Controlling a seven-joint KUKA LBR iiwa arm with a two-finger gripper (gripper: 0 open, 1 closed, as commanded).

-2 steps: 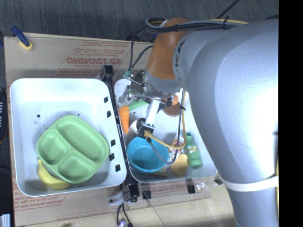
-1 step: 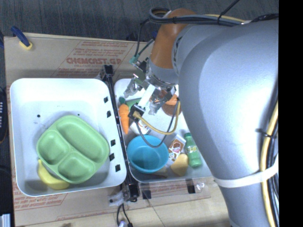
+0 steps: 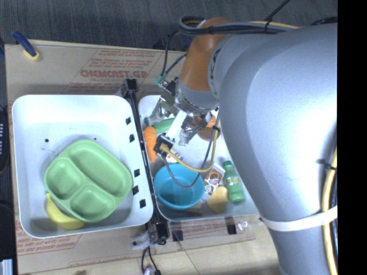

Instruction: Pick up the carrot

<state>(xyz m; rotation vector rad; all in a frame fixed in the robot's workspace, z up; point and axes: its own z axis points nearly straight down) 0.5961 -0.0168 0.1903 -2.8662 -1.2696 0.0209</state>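
The carrot (image 3: 149, 141) is an orange piece lying along the left wall of the right bin (image 3: 243, 213), just above the blue bowl (image 3: 179, 189). My gripper (image 3: 174, 122) hangs low over the upper left part of that bin, a little right of and above the carrot. The wrist hides much of the bin's upper half. The view does not show the carrot between the gripper's parts.
The left bin (image 3: 28, 113) holds a green divided plate (image 3: 88, 179) resting over a yellow thing (image 3: 59, 216). In the right bin lie a green bottle (image 3: 232, 183), a yellowish lump (image 3: 218, 199), a small printed packet (image 3: 213, 177) and something green (image 3: 163, 124) beside the gripper.
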